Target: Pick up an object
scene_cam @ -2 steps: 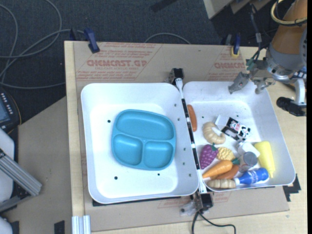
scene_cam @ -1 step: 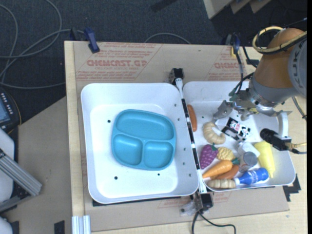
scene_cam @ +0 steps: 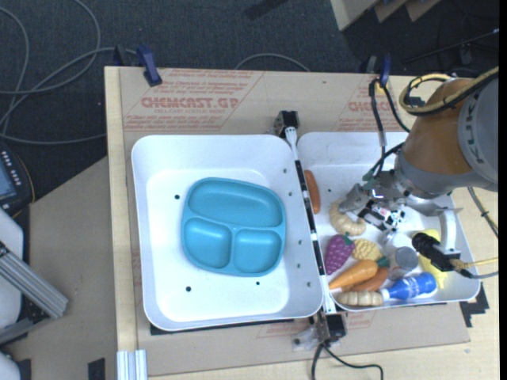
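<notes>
You've got the grey arm w/ the orange band (scene_cam: 434,137) reaching in from the right, and its two-finger gripper (scene_cam: 379,209) is down low inside the right-hand white bin (scene_cam: 348,144), over the toy food pile. Whether the fingers are apart or together, can't tell; the wrist body and cables mask the tips from this angle. Nothing is visibly between them, so don't count a grasp yet.

Candidates for the pick all sit in that right bin: a beige lumpy bread-like piece (scene_cam: 347,219) just left of the gripper and looking like the nearest target, a purple plastic grape bunch (scene_cam: 337,252) below it, a yellow corn-like piece (scene_cam: 365,249) beside the grapes, an orange plastic carrot (scene_cam: 355,275) near the front wall, a pale peanut-shaped piece (scene_cam: 360,298) right at the front edge, a blue bottle-like item (scene_cam: 411,286) at front right, and an orange-red sausage-shaped item (scene_cam: 313,191) along the left wall.

The left-hand white bin (scene_cam: 158,212) holds a blue three-compartment plastic tray (scene_cam: 233,224), well apart from the gripper.

Progress, as I read it: approach done, gripper at pile height, but no lift and no confirmed hold. Left to do: close on one item, raise it clear. Clutter's tight, so expect a slip or a double grab.
</notes>
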Available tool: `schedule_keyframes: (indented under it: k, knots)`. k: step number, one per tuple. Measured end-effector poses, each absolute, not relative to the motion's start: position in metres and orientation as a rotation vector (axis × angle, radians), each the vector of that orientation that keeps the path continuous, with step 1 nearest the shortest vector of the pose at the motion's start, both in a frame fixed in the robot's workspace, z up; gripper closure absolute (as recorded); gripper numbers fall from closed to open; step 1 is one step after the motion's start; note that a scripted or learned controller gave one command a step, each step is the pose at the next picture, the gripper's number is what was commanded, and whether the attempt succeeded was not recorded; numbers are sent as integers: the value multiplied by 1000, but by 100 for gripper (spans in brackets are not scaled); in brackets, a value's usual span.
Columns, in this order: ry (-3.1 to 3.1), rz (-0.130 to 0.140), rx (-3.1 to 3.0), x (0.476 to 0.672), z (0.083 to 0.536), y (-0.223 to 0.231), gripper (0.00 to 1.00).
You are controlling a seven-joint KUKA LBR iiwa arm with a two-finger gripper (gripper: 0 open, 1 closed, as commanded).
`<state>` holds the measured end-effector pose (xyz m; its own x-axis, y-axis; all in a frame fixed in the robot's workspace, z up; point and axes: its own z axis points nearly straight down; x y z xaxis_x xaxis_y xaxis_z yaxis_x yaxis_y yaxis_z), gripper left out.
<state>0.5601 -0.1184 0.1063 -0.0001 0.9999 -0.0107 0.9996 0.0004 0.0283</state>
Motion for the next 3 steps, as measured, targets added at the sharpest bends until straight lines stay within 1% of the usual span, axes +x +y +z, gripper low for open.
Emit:
schedule_keyframes:
  k: [1, 2, 3]
  knots:
    - [2213, -2, 2221, 593, 85, -186, 0]
    - [2216, 6, 2217, 594, 97, -182, 100]
    - [2222, 5, 2209, 615, 88, -100, 100]
